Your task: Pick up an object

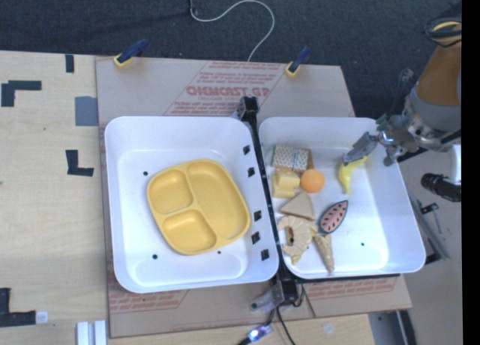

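Note:
My gripper (373, 154) hangs over the right bin's (390, 223) far right part, its two grey fingers spread open. A small yellow banana (346, 175) lies just below and left of the left fingertip, not between the fingers. Left of it in the same bin are an orange ball (312, 181), a tan waffle block (290, 158), a pale yellow cheese block (285, 184), a sandwich wedge (298, 206), a watermelon slice (333, 217), a tan crumpled piece (295, 237) and a cone (324, 252).
The left bin (127, 148) holds a yellow divided plate (199, 205). A black divider (259, 178) runs between the bins. The right bin's bare floor lies toward its near right corner. A grey and orange arm (439, 88) stands at the right edge.

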Motion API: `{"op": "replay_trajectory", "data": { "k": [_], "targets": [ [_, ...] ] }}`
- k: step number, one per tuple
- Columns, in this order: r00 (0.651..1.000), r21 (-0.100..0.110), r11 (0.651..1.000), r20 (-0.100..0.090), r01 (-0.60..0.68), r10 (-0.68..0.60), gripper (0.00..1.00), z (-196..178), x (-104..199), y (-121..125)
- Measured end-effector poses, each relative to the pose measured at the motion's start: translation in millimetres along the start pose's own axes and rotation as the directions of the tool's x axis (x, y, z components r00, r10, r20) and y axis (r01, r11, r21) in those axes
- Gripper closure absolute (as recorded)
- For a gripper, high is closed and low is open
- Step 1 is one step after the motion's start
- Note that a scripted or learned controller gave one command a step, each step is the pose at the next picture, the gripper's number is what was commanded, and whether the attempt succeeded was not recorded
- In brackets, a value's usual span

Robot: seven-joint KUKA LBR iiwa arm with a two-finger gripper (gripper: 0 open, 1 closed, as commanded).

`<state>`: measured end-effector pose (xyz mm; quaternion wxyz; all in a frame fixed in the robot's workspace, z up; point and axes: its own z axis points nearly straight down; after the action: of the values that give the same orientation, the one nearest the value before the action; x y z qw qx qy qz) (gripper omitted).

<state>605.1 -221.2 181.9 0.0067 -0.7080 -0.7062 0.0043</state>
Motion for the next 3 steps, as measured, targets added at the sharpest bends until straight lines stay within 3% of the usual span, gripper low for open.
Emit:
{"op": "replay_trajectory", "data": {
  "k": [1, 3],
  "targets": [
    [1.000, -0.014, 1.000, 0.003, 0.004, -0.004, 0.00, -9.0, 0.3, 3.4],
    [1.000, -0.011, 1.000, 0.004, 0.006, -0.006, 0.00, 99.6, 3.9, 8.8]
  ]
}}
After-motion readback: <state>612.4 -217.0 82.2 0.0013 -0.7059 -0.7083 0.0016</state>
